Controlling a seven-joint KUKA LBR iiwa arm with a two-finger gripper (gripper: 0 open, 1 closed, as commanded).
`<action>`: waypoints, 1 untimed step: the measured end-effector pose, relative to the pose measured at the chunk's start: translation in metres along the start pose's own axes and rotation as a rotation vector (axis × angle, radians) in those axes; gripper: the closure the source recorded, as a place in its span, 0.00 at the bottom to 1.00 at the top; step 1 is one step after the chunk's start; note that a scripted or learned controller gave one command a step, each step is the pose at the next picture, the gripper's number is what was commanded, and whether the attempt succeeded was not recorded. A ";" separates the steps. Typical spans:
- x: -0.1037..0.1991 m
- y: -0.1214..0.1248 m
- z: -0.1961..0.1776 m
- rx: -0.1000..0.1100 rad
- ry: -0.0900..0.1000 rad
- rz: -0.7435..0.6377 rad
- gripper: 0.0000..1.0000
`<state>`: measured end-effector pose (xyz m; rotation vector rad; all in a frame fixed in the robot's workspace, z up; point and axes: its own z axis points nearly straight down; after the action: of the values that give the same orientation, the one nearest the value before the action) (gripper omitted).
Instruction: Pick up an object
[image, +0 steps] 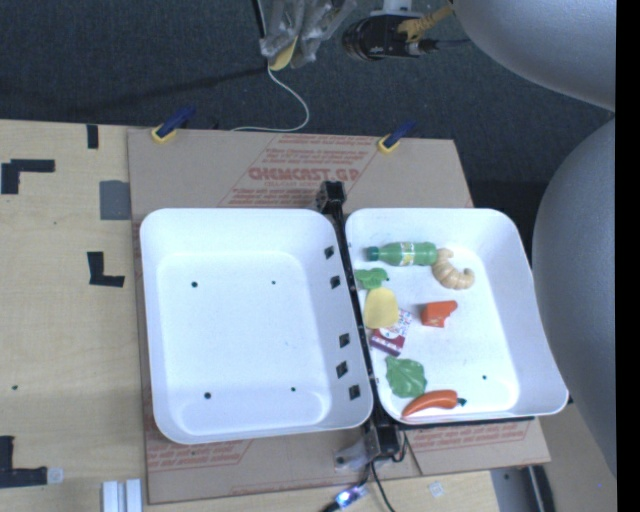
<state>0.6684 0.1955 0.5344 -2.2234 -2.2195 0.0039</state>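
The right bin (500, 300) holds several small toy foods. A green bottle (402, 254) lies near its far side beside a tan croissant (453, 271). Below them are a small green piece (371, 279), a yellow item (380, 307), an orange-red piece (437, 314) and a red-and-white packet (390, 339). A green leafy piece (406, 377) and a red chili (432, 402) lie near the front wall. My gripper (293, 40) hangs at the top of the view, well beyond both bins and over the dark floor; it is blurred.
The left bin (160, 300) adjoins the right one along a black hinge strip (345, 310). Both rest on a cardboard sheet (300, 170) on the wooden bench. The grey arm (580, 180) curves down the right side. A white cable (296, 100) hangs below the gripper.
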 end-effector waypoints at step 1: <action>-0.028 0.000 0.000 0.000 0.000 0.000 1.00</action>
<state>0.6684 0.1672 0.5344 -2.2231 -2.2198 0.0036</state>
